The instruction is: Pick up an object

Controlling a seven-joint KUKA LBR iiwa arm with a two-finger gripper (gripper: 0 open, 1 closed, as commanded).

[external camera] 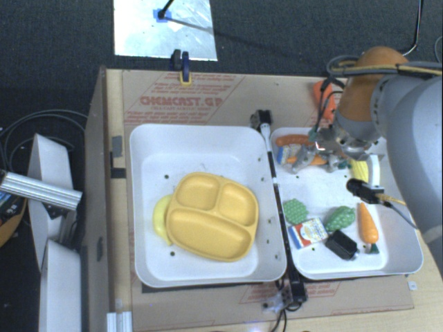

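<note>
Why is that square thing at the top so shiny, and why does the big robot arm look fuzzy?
In the camera view the silvery sheet on the dark floor bounces light back, so it glares white; the arm sits close to the lens and looks soft and blurred; the yellow tray in the left bin is evenly lit, with just a faint shadow at its edge.

Dark carpet floor (pixel 291 12) around brown bench (pixel 208 95).

— Bins?
— Left bin (pixel 149 206), right bin (pixel 401 254): smooth white plastic, slightly glossy.
— Contents?
— Divided tray (pixel 211 216): glossy yellow plastic. Carrot (pixel 367 223): shiny orange plastic.
— Bench (pixel 201 95)?
— Matt printed cardboard.
</note>
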